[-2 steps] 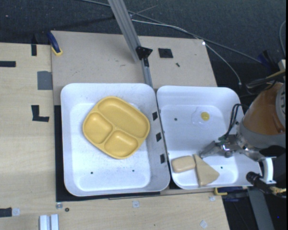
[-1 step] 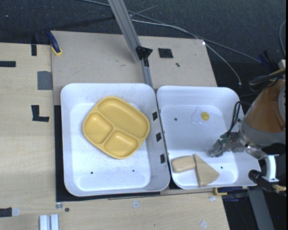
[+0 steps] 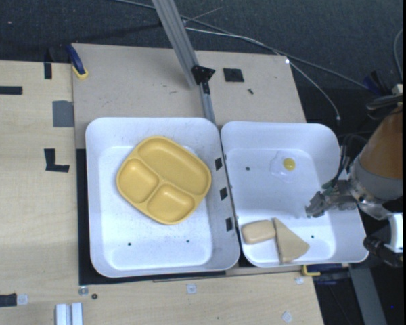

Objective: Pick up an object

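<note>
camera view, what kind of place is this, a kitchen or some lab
Most likely a robot lab bench for grasping trials, not a kitchen: two white bins, left and right, sit side by side, toy-like items such as a yellow divided plate lie inside, and a robot arm reaches in.

I see a yellow three-compartment plate [image 3: 164, 179] lying flat at left-centre; tan block [image 3: 258, 232] touches tan wedge [image 3: 289, 241] lower right.

The worktop [image 3: 155, 80] is a pale tan board, marked here and there with dark tape patches. Two shallow white bins sit on it side by side, touching along their inner edges: the left bin [image 3: 98, 202] and the right bin [image 3: 257, 137]. A blue-and-yellow clamp [image 3: 77, 62] sits at the board's far left corner.
</note>
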Robot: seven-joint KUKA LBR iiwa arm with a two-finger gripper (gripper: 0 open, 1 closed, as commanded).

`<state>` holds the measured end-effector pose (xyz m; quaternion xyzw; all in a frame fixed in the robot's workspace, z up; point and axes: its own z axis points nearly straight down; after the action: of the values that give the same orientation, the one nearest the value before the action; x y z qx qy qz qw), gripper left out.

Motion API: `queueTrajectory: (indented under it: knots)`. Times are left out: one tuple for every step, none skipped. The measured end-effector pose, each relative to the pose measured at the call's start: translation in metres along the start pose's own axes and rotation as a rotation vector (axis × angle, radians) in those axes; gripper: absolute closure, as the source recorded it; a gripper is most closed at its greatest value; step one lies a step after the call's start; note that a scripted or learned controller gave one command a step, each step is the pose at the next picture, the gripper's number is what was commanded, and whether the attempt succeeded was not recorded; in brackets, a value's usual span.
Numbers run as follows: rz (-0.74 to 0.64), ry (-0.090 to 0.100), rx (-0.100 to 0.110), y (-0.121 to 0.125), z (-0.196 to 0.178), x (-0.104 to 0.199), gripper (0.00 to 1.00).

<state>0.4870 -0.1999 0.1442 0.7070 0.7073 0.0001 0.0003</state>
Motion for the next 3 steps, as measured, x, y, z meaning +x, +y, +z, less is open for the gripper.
queueTrajectory:
  knots:
    - [-0.001,-0.001,-0.002,0.001,-0.052,0.0,1.0]
    - [-0.006,0.002,0.002,0.014,-0.047,0.047,1.0]
    - [-0.006,0.002,0.003,0.028,-0.042,0.095,1.0]
